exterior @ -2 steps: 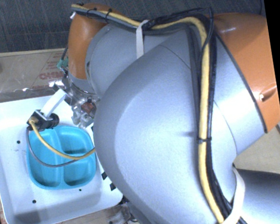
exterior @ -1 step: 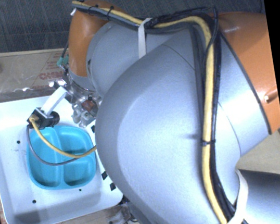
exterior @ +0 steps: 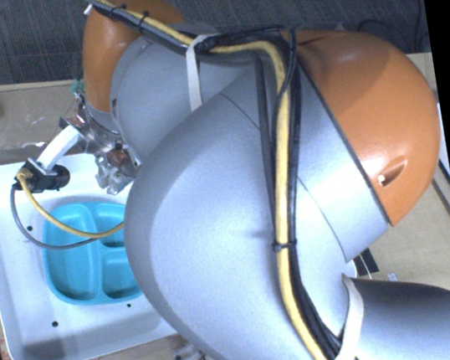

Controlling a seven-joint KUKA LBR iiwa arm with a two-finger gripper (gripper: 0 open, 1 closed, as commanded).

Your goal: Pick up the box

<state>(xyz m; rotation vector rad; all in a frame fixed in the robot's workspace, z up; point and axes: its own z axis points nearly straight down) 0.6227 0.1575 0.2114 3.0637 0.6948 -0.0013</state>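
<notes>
a: where's the gripper (exterior: 114,171)?

b: at the white bin's (exterior: 3,278) far edge, above the blue tray (exterior: 81,257) that lies in the bin. the big grey arm (exterior: 239,215) covers much of it.

a: open or closed?

b: i cannot tell from here, nor whether it touches anything. a yellow cable (exterior: 55,231) loops from its side over the tray.

a: and the box?

b: that blue compartmented tray (the nearest thing to a box), lying flat in the bin, partly under the arm.
</notes>
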